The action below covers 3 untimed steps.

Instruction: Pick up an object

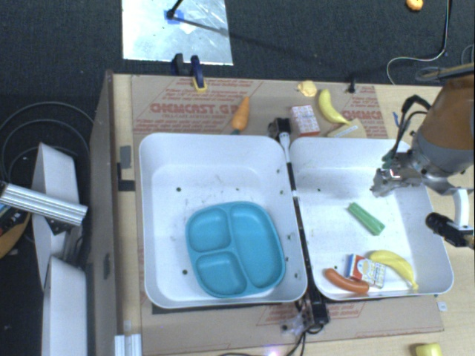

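Nearest the camera, along the front wall of the right bin (438, 273), lay a red sausage (346, 281), a small red-and-white carton (367, 269) and a yellow banana (396, 265), the carton touching both neighbours. Its print was too small to read. A green block (367, 219) lay tilted near the middle of the same bin, apart from the other three.

The left bin (159, 199) held a blue plate with three compartments (234, 249), set toward its front.

Both bins rested on a brown board (148, 106) printed in red with the word "CHEMCAST" and further smaller lettering that could not be read. Behind the bins on this board lay an orange carrot (240, 114), a second small carton (305, 120), a second banana (329, 107) and a pale stick (343, 130). The table stood on dark carpet (59, 43), where a shiny metal sheet (177, 21) lay at the back and a small orange ball (415, 3) sat at upper right.

The tool (389, 177) hung over the rear right part of the right bin, above and to the right of the green block, touching none of the objects. Whether it was wide or narrow could not be told.
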Available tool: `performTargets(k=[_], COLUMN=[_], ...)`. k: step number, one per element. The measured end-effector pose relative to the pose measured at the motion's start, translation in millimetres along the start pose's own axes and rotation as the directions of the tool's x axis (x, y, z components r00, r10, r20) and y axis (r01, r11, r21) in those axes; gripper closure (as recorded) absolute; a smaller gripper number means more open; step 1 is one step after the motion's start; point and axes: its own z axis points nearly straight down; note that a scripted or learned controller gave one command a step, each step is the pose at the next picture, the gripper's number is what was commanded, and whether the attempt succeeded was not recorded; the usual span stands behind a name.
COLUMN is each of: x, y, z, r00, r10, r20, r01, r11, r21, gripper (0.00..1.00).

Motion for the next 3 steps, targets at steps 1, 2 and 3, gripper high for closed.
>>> performTargets(k=[1,2,3], x=[0.3,15.7,-12.9], y=[1.0,30.4,11.4], z=[-10.5,-19.0,-26.8], r00=[1.0,1.0,1.0], r10=[-0.001,-0.004,0.003], r20=[0.0,-0.002,0.0], r01=[0.001,0.004,-0.003], r11=[1.0,1.0,1.0], r21=[-0.003,0.001,0.005], gripper=[1.0,1.0,1.0])
